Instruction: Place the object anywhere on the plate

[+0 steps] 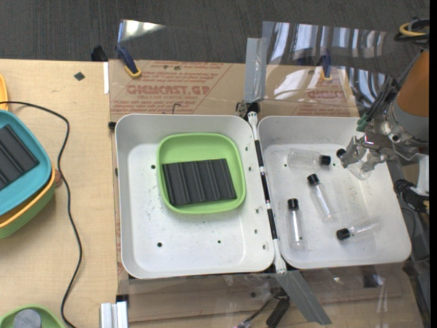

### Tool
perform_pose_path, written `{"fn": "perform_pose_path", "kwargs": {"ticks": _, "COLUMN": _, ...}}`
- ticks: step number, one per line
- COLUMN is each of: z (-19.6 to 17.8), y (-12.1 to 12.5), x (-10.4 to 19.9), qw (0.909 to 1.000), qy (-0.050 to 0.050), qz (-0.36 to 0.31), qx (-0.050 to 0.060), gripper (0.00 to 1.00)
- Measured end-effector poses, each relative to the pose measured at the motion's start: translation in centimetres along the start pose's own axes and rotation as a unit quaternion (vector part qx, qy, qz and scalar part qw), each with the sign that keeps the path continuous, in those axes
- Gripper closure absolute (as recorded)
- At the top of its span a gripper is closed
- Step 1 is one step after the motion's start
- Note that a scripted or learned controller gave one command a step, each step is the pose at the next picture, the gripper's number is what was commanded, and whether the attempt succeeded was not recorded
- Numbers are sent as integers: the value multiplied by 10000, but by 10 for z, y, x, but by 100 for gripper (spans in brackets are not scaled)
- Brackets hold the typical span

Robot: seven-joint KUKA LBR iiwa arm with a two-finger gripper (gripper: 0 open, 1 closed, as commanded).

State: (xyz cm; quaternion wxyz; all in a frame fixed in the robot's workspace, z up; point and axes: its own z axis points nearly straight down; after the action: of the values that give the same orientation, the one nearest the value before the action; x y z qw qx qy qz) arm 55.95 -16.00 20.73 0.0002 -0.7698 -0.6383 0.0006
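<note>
Two white bins sit side by side on the tabletop [54, 251], meeting along a central seam. At the far left edge, stacked teal and yellow trays [20, 176] lie on the wood, with a black cable [68, 203] snaking past them toward the near side.

The left bin [136, 251] carries a green plate [232, 156], set toward its far half; a dark ribbed mat [199, 182] lies flat in the plate's well. White floor stays open around the plate, widest on the near side.

The right bin [382, 251] holds four clear vials with black caps. The near-left vial [294, 219] lies with its long axis running near to far, cap at the far end. Just right of it, the middle vial [319, 195] slants, cap at the far-left end, body reaching near and right. The far vial [307, 159] lies almost left to right, cap at its right end, close to the bin's far wall. The near-right vial [355, 231] also lies roughly left to right, cap at its left end, close to the near-right corner. All four lie apart from one another, with bare floor between them.

At the right, the gripper [358, 157] hangs over the right bin's far-right part, beside the far vial's cap. Whether its jaws are apart or together cannot be told, and nothing shows between them.
</note>
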Motion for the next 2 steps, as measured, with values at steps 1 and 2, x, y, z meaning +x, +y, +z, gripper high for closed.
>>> {"fn": "perform_pose_path", "kwargs": {"ticks": 1, "z": 0, "y": 0, "x": 0, "qw": 10000, "qy": -1, "qz": -1, "qx": 1, "gripper": 0}}
{"fn": "perform_pose_path", "kwargs": {"ticks": 2, "z": -71, "y": 1, "x": -53, "qw": 9842, "qy": -9, "qz": 1770, "qx": 8, "gripper": 0}}
